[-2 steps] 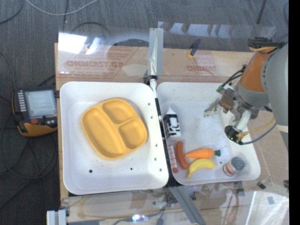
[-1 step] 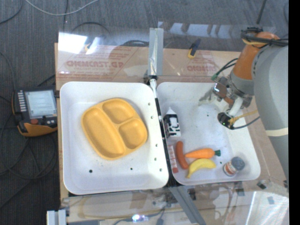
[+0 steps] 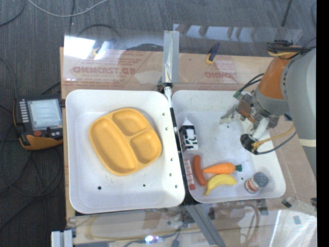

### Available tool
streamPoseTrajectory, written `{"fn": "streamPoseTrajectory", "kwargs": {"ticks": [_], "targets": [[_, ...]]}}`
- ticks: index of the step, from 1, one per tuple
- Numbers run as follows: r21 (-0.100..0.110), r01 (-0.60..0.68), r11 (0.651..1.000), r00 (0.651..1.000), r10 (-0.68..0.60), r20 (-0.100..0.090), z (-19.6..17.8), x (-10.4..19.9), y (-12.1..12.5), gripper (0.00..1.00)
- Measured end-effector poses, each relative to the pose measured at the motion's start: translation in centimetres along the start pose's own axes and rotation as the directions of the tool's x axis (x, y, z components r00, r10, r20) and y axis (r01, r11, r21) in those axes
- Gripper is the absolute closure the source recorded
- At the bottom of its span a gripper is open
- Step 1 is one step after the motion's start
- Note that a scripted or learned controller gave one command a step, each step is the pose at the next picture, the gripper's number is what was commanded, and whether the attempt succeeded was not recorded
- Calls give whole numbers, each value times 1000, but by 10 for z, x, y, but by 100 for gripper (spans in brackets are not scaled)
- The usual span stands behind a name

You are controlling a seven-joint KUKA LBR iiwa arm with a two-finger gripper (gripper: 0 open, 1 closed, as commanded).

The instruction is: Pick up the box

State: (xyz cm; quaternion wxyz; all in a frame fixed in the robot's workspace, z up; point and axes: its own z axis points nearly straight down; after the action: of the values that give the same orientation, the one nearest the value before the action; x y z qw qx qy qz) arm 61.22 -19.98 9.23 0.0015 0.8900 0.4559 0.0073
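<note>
Camera view: the small black-and-white carton-shaped box [image 3: 187, 136] is seen lying untouched at the left wall of the right-hand shallow white bin [image 3: 226, 192], above a red sausage [image 3: 198, 170], an orange carrot [image 3: 221, 168] and a yellow banana [image 3: 221, 182]. The two-finger gripper [image 3: 237, 115] is poised well apart from it, near the bin's far right — its opening cannot be told, and nothing is seen held. Approach, grasp and lift are all judged outstanding.

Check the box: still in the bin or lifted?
In the bin. The box lies on the floor of the right bin, against its left wall, above the sausage. The gripper is well to its right, apart from it.
</note>
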Motion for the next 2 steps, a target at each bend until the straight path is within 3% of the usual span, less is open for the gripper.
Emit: {"fn": "streamPoseTrajectory", "kwargs": {"ticks": [1,2], "targets": [[3,2,1000,1000,-2,5,-7,-1,-1,100],[4,2,1000,1000,-2,5,-7,-1,-1,0]]}}
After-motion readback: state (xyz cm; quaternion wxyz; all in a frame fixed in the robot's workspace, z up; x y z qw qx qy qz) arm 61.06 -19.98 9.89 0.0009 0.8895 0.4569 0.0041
